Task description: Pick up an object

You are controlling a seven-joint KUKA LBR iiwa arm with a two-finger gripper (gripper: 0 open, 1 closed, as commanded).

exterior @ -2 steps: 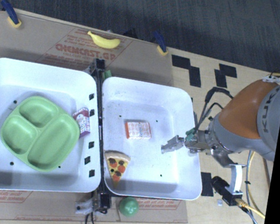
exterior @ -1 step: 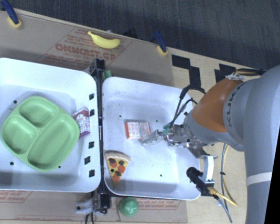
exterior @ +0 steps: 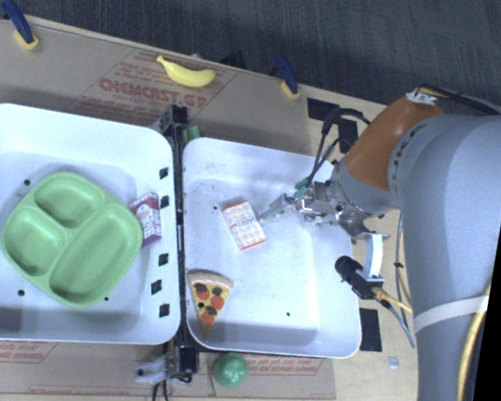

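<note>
The nearest candidate for a pick is the small pink-and-white packet (exterior: 243, 224), lying flat on the floor of the right bin (exterior: 304, 332), left of that bin's middle and a little toward the far wall. It looks light and thin, probably a card or foil sachet, so it should flex and may slide on the smooth plastic when pushed. Lying flat, it offers little height; taking it across its narrow width at the edges seems the safest hold.

The tool (exterior: 279, 209) sits low in the right bin, just right of the packet and apart from it. Whether its tips are apart or together cannot be told, since they merge into a tangle of metal and cable.

A toy pizza slice (exterior: 209, 296) lies at the near left corner of the same bin; it looks stiff, light and thicker, so easier to pinch across its sides.

Counted: two white bins; in the right bin two things, packet and slice. In the left bin (exterior: 5, 135) one green divided tray (exterior: 71, 237) and one small dark red wrapper (exterior: 146, 216) touching its right rim. On the tabletop outside, one yellow banana (exterior: 186, 71) beyond the bins and one green ball (exterior: 229, 369) at the near edge.
</note>
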